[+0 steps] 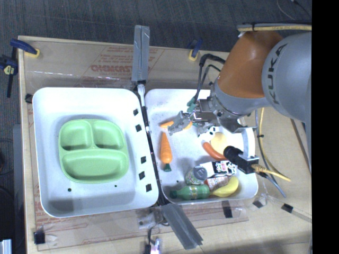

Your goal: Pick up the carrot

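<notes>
The carrot (166,149) is orange with a green stub at its near end. It lies lengthwise on the floor of the right bin (159,102), close to that bin's left wall. My gripper (181,122) hangs over the middle of the right bin, just beyond and to the right of the carrot's far tip, apart from it. A small orange piece (168,123) shows by the gripper's left side; I cannot tell what it is. The grey arm with its orange band (246,67) covers the bin's far right part.
In the right bin's near right corner lie a red-orange sausage-like item (212,151), a pale yellow item (217,139), a small can (199,172), a green bottle (190,192), a banana (228,187) and a card (225,166). The left bin (45,142) holds a green divided plate (94,150).
</notes>
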{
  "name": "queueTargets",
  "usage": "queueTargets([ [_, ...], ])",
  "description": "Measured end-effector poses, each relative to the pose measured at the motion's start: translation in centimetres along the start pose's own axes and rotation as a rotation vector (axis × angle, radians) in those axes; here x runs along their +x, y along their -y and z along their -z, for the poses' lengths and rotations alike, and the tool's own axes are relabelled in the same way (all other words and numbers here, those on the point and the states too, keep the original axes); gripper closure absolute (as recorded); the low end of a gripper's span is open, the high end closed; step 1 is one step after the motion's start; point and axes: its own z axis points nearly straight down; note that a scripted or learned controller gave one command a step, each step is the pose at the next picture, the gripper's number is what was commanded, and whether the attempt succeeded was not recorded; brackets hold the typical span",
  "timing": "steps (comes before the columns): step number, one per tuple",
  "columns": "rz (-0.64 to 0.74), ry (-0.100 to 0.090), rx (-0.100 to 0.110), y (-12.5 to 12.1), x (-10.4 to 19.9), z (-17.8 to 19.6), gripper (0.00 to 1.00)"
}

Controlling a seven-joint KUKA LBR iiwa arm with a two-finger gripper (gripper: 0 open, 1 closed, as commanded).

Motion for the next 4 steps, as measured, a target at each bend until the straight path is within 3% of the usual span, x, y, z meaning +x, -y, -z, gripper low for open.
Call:
queueTargets([
  [1,0.127,0.0,0.0,-3.6,-2.7,-15.3,0.0],
  [2,0.253,0.001,-0.004,-3.2,1.1,-5.8,0.0],
  [3,0.154,0.003,-0.005,-3.4,2.1,-5.8,0.0],
  [4,0.231,0.002,-0.004,-5.3,1.0,1.6,0.0],
])
